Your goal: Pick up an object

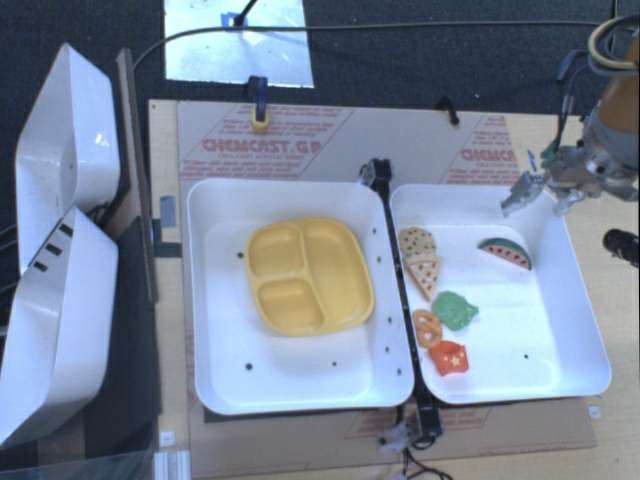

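Hovered at right bin's (pixel 570 268) far corner; jaws (pixel 545 190) looked spread, nothing held; watermelon slice (pixel 505 253) lay just below-left, apart from others; probably best to drop straight down, centred over it.

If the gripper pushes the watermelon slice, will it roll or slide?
The watermelon slice lies flat, so it would probably slide, not roll. It looks thin, likely light and hard to pinch. The right bin floor seems smooth, so it may skid.
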